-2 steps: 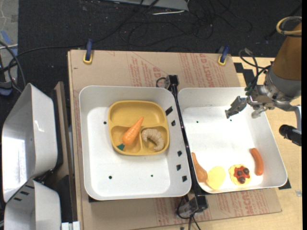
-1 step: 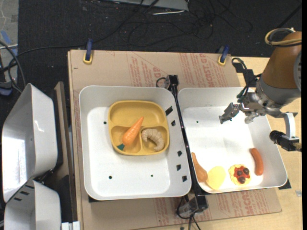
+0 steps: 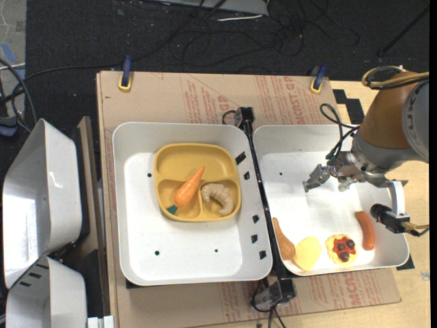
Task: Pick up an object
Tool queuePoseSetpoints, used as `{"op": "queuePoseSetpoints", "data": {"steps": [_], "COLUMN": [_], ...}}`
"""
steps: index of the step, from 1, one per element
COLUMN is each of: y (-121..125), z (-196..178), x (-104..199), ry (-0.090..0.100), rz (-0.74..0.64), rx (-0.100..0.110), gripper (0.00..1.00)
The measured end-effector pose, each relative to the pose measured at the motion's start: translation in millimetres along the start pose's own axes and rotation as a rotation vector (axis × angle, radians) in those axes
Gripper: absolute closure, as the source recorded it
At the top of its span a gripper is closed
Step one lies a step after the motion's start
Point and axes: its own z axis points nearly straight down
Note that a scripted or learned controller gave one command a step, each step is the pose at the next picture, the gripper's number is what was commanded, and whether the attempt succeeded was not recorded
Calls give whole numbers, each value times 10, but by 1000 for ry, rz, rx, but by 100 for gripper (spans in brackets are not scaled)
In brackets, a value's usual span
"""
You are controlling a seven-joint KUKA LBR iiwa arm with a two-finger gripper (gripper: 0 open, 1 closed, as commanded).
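Note:
My gripper [image 3: 331,178] hangs over the middle of the right bin [image 3: 293,149], open, with bare white floor below it and nothing between its fingers. Along that bin's front edge lie an orange sausage [image 3: 367,229], a small round pizza-like toy with red and black bits [image 3: 341,248], a pale yellow round piece [image 3: 308,251] and an orange-brown drumstick shape [image 3: 283,238]. In the left bin [image 3: 136,238] a yellow divided plate [image 3: 167,162] carries a carrot [image 3: 189,186] and a beige shrimp [image 3: 220,197].
The grey arm with its orange-brown housing [image 3: 396,125] reaches in over the right bin's right side. A black divider with clips [image 3: 251,183] runs between the bins. Cables lie on the dark floor beyond the bench. White containers [image 3: 37,190] stand at the far left.

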Motion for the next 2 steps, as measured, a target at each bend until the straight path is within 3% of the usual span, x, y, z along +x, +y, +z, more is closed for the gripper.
{"op": "queuePoseSetpoints", "data": {"steps": [1, 2], "y": [-2, 7], "z": [249, 133], "x": [6, 7], "ry": [0, -1], "rz": [-1, -1], "rx": [-2, -6], "gripper": [0, 100]}}
